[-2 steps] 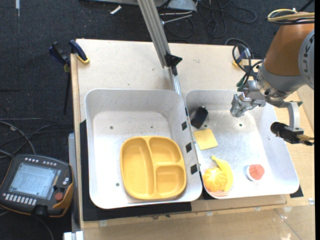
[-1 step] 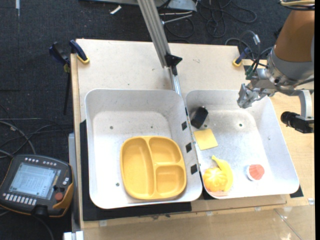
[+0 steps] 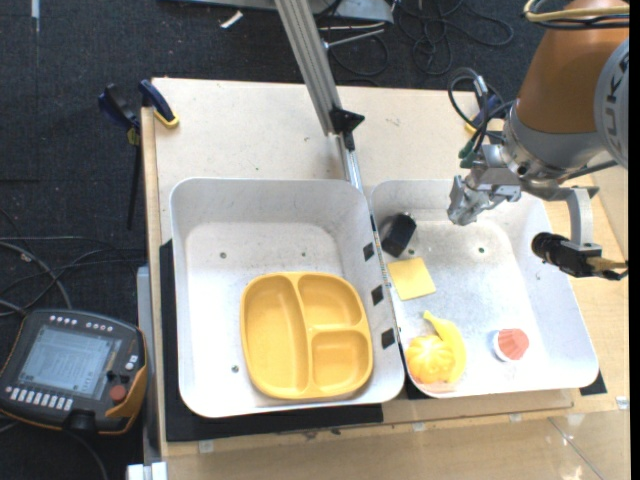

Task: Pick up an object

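Observation:
My gripper (image 3: 466, 211) hangs over the far part of the right bin (image 3: 560, 298), with nothing visible between its fingers. Below and left of it a small black object (image 3: 398, 233) lies near the bin's left wall. A yellow flat square (image 3: 411, 278) rests a little nearer the front. At the front of the bin sits a yellow banana-like toy (image 3: 437, 353), and a red and white round piece (image 3: 511, 344) lies to its right. The gripper is apart from all of these.
The left bin (image 3: 200, 228) holds a yellow divided plate (image 3: 305, 334). A slanted metal pole (image 3: 312, 53) crosses the bench between the bins. A teach pendant (image 3: 70, 368) lies on the floor at left. A blue and yellow clamp (image 3: 140, 105) grips the bench's far left corner.

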`<state>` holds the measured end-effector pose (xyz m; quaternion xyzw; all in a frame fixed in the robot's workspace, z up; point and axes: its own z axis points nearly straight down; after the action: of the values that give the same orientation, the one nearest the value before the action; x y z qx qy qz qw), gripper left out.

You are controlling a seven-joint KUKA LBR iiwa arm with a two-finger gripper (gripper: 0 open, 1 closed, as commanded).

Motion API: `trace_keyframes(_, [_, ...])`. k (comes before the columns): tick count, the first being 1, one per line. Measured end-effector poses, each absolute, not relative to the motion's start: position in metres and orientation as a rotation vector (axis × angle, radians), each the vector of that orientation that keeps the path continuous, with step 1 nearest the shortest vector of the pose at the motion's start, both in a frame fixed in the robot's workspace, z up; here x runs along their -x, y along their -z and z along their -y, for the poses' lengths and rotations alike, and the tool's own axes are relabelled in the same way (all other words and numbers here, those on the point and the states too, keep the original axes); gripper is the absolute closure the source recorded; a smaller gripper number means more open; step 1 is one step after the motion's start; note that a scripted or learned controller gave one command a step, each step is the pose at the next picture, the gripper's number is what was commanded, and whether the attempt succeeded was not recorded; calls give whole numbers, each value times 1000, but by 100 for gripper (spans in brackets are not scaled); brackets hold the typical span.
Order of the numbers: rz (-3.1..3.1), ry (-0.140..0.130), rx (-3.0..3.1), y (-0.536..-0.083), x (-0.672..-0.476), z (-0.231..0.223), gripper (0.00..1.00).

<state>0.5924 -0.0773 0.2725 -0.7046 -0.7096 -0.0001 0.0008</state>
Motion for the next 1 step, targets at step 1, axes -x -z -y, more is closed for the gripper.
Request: trace_keyframes(1, [2227, -1, 2212, -266, -581, 34, 100])
